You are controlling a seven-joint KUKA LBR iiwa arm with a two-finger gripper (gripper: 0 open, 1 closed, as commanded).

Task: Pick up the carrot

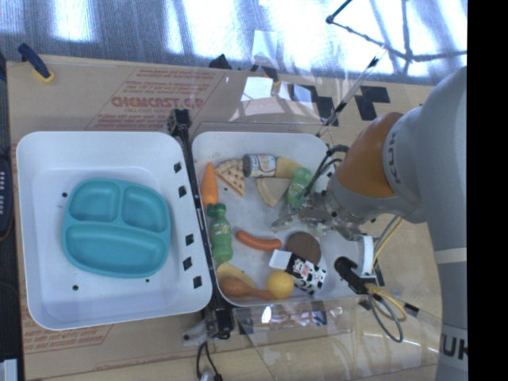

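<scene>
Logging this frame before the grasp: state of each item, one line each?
carrot: lying at right bin's left wall, ungrasped
hand: low over right bin, apart from carrot
green bottle: lying on its side
blue tray: flat in left bin
sausage: lying flat
lemon: resting near front wall

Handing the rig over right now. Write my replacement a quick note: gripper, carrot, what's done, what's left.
Gripper: low in the right bin, near its right side, next to the green bottle; whether it is open or shut is unclear, and nothing is visibly held.
Carrot: lying at the right bin's left wall, apart from the gripper.
Done: nothing yet, carrot untouched.
Left: cross to the carrot, grasp it and lift.
</scene>
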